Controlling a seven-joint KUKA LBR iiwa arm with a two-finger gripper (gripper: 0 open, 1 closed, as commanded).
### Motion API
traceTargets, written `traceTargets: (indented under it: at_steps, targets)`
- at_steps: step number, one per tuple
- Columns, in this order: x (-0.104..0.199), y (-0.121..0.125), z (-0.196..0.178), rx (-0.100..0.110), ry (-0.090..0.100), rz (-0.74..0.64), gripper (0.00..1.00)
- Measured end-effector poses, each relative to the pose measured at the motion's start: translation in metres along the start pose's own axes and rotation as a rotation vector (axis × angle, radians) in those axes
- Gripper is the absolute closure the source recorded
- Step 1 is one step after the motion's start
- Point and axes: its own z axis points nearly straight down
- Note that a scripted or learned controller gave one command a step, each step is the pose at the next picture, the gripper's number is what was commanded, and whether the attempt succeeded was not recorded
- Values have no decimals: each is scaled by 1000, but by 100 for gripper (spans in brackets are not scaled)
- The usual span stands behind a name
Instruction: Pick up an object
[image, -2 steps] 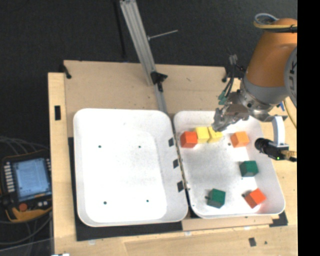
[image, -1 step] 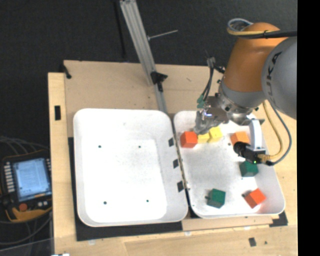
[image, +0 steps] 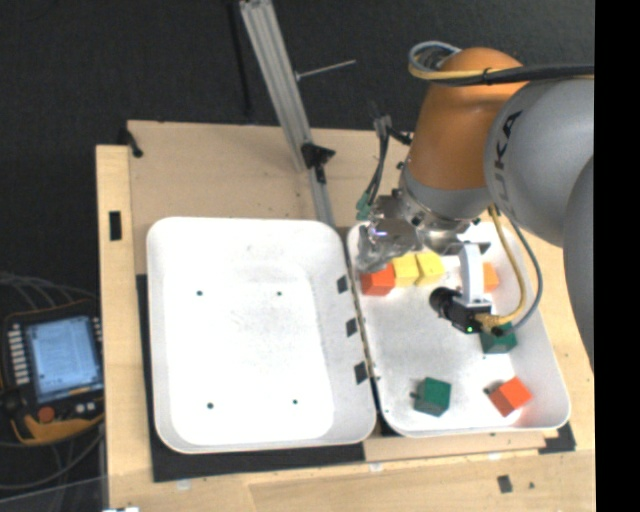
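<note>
My gripper (image: 384, 238) hangs low over the back left corner of the right bin (image: 455, 425), under the orange wrist band. Just below it in the view lies an orange-red block (image: 377, 282), close to the bin's left wall. Two yellow blocks (image: 407, 268) (image: 430, 264) sit right beside it. The arm hides part of another orange block (image: 489, 276) further right. Near the front of the bin lie a green block (image: 432, 396) and an orange block (image: 509, 396). A second green block (image: 498, 341) sits by the right wall.
The left bin (image: 245, 330) stands next to the right one, with black clips (image: 351, 327) along the shared edge. A slanted metal pole (image: 290, 110) rises behind the bins. A cable and black fitting (image: 447, 301) hang from the wrist over the right bin. A handheld control pad (image: 55, 360) lies off the bench at left.
</note>
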Motion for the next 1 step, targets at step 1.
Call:
traceTargets:
  at_steps: [1]
  targets:
    - [49, -6, 4, 2, 0, 0, 100]
